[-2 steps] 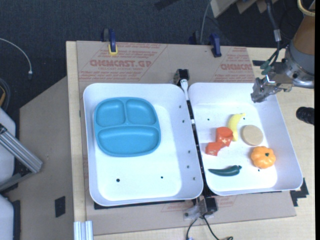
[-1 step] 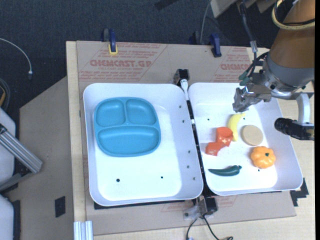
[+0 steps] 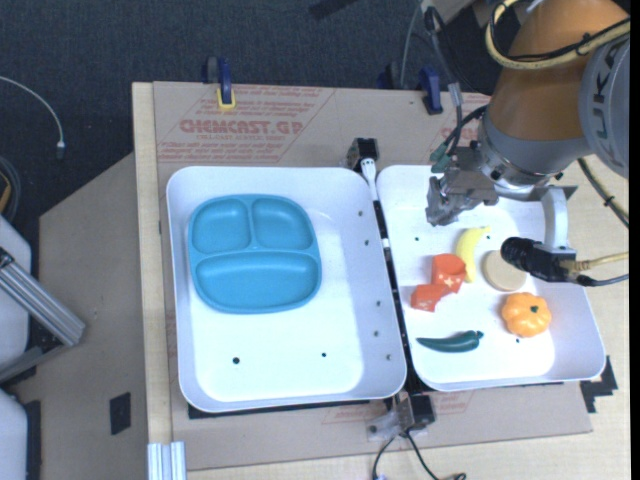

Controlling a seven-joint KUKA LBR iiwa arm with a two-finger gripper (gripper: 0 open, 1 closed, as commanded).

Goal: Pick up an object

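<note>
My gripper [image 3: 443, 211] hangs over the upper part of the right bin [image 3: 400, 193], just up and left of a yellow banana [image 3: 470, 246]. Nothing shows between its fingertips. Below the banana lie two red-orange pieces [image 3: 441, 279], a tan round disc [image 3: 502, 271], an orange pumpkin-like toy [image 3: 526, 314] and a dark green chili pepper [image 3: 451, 341]. The arm's orange band and grey wrist cover the bin's upper right corner.
The left bin [image 3: 300, 368] holds a blue divided plate [image 3: 255, 252]. Black clamps sit between the bins at top [image 3: 362, 154] and bottom. A black cylinder [image 3: 528, 256] on a cable juts over the right bin beside the disc.
</note>
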